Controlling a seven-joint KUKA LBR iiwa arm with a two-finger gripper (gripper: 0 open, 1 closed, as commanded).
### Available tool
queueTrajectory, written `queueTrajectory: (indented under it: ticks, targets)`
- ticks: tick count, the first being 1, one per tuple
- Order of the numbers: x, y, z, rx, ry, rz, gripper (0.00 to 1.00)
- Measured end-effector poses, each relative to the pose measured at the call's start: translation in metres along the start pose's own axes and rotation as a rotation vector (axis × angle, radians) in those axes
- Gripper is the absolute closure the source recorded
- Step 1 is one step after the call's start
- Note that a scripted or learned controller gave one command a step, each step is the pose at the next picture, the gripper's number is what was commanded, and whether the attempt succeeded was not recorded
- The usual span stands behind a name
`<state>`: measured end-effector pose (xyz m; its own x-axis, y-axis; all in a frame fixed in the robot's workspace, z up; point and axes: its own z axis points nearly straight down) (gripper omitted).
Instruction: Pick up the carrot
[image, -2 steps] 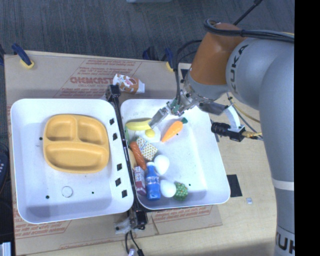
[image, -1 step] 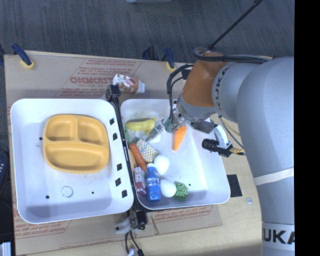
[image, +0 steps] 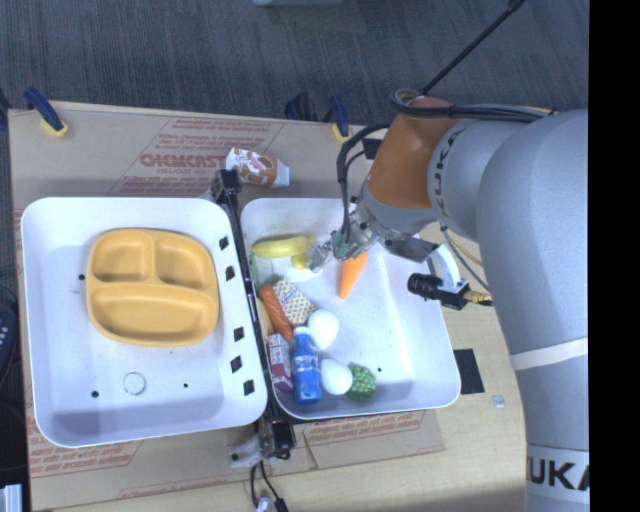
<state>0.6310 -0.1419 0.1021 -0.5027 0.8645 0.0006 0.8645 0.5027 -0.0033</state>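
- Claw (image: 340, 247) sits low in the right bin (image: 425, 340), near its upper left part, with the grey arm (image: 500, 200) and its orange band (image: 405, 160) above it.
- Whether the claw is released or clenched cannot be told; its fingers are too small and dark to read.
- Carrot (image: 351, 273) lies just below the claw, thick end up against it, point slanting down and left; whether it is gripped cannot be told.
- Writing: red print reading "CHEMCAST" (image: 180, 160) on the brown cardboard (image: 150, 140) that covers the worktop, with smaller lines under it too fine to read; "KUKA", cut off at the edge, on the arm's base (image: 556, 470).
- Left bin (image: 60, 400) holds a yellow tray (image: 153, 285) with three compartments.
- Around the carrot in the right bin: a yellow banana (image: 280, 246) to its left, a second orange carrot-like piece (image: 276, 312) by the left wall, a checkered packet (image: 293, 300), two white eggs (image: 322, 327), a blue bottle (image: 305, 368) and a green piece (image: 362, 382).
- A small brown and white packet (image: 256, 167) lies on the cardboard above the bins.
- Blue clamps (image: 45, 110) grip the cardboard's far edge.
- A black cable (image: 470, 45) runs up from the arm.
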Motion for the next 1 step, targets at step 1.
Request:
queueTrajectory:
  ticks: [1]
  targets:
    - [0.0344,0.0017,-0.1494,-0.002,-0.001,0.338,1.0]
